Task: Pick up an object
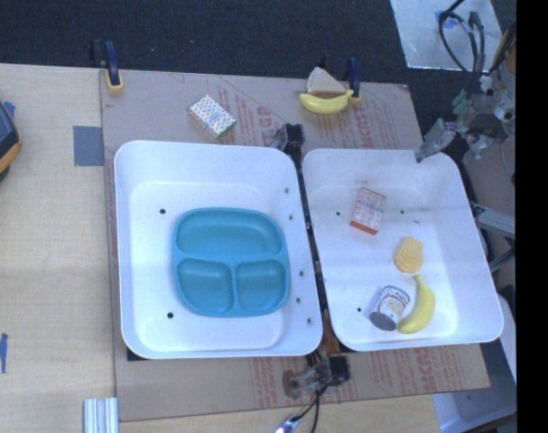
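While the task calls for one object to be lifted, the camera view shows nothing lifted yet. The two-finger gripper (447, 139) hangs at the far right corner of the right white shallow plastic bin (454, 183), above its rim; whether its claw is wide or narrow cannot be told, and no object shows in it. All candidate objects lie on the floor of that bin: a small red-and-white paper packet (368, 210) near the middle of the far half; a round yellow ridged crisp-like piece (408, 255) towards the right edge; a yellow plastic banana (420, 307) and a small silver tin can on its side (389, 307), touching each other in the near right corner. By this evidence the approach, the grasp and the lift all remain to be done.

The left white shallow plastic bin (138, 242) carries a blue three-compartment plastic plate (230, 262) at its centre. Outside the bins, on the brown cardboard sheet (255, 106), lie a small patterned box (211, 115) and a second yellow banana-shaped toy (325, 102) at the far edge.

Printing on the packet, the can label and the cardboard is too small to read.
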Robot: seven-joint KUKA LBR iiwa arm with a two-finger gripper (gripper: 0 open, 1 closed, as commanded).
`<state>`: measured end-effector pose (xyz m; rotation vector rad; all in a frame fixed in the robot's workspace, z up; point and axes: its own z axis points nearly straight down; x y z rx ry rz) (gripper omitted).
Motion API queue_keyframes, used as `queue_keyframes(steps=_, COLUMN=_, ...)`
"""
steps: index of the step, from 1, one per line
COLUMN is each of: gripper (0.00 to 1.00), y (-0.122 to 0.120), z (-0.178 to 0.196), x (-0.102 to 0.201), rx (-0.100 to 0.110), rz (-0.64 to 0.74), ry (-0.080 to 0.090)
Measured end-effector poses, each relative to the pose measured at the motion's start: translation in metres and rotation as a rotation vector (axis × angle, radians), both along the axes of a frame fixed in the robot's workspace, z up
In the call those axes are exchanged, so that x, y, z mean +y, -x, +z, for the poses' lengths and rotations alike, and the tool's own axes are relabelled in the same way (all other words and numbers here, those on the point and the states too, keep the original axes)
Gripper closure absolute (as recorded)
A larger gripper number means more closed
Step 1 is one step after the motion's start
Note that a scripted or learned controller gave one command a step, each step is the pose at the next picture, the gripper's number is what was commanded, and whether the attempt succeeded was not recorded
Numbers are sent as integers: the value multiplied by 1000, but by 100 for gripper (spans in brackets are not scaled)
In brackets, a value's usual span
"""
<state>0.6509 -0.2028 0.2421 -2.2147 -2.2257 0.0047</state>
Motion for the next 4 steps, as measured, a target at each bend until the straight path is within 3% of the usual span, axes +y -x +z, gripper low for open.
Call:
queue_keyframes(steps=1, gripper=0, y=21, z=-144, x=29, rx=-5, rz=-1, ry=1)
queue_keyframes(steps=2, gripper=0, y=-6, z=-149, x=58, rx=-2, rz=-1, ry=-1)
queue_keyframes(steps=3, gripper=100, y=-6, z=-139, x=57, rx=-2, rz=3, ry=-1)
queue_keyframes(steps=4, gripper=0, y=-6, z=-139, x=57, rx=-1, rz=3, ry=-1)
